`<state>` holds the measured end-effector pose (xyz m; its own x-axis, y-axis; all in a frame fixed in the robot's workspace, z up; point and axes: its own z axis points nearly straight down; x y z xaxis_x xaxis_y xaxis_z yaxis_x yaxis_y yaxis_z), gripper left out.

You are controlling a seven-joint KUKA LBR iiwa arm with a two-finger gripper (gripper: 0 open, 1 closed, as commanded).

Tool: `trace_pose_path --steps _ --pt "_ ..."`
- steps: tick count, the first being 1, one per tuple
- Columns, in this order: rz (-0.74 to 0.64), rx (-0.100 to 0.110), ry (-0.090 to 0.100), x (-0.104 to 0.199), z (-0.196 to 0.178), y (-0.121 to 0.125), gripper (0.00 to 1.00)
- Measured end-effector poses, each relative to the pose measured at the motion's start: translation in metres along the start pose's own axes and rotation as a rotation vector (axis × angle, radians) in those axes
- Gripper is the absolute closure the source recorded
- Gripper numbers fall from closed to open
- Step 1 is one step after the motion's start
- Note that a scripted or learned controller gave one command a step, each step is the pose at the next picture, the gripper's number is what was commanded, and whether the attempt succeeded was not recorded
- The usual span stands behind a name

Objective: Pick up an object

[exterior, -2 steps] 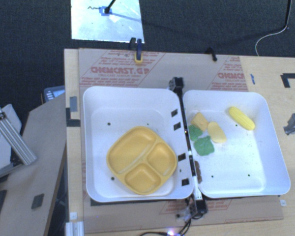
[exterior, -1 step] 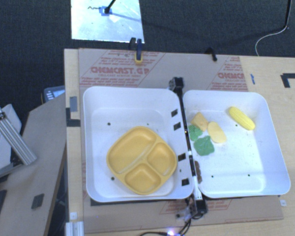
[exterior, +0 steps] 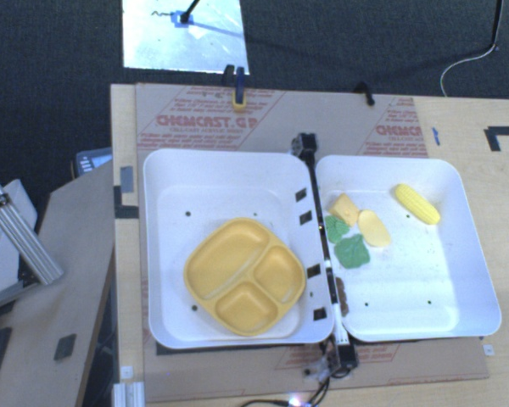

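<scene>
The clear sheet (exterior: pixel 276 113) lying under the two white bins carries red printed lettering that repeats across its far edge. On the left, behind the left bin (exterior: pixel 165 185), the print reads roughly "CHEMCAST GP" (exterior: pixel 210 120), with a fainter slanted repeat just above it that is too blurred to make out. On the right, behind the right bin (exterior: pixel 458 181), the same red word "CHEMCAST" (exterior: pixel 396 131) shows, cut off and partly smeared. No other writing can be read.

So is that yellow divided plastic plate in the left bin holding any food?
Empty. The yellow divided plastic plate shows three bare compartments; the toy food pieces lie in the right bin.
</scene>
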<state>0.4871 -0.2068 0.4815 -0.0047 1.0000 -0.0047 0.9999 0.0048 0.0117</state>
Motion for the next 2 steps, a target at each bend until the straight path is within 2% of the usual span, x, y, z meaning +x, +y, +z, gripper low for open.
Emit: trace_pose_path --steps 1,2 --pt "-0.001 0.002 0.000 0.000 -0.057 0.032 1.00" --pt "0.004 0.024 0.010 0.017 0.226 -0.005 1.00"
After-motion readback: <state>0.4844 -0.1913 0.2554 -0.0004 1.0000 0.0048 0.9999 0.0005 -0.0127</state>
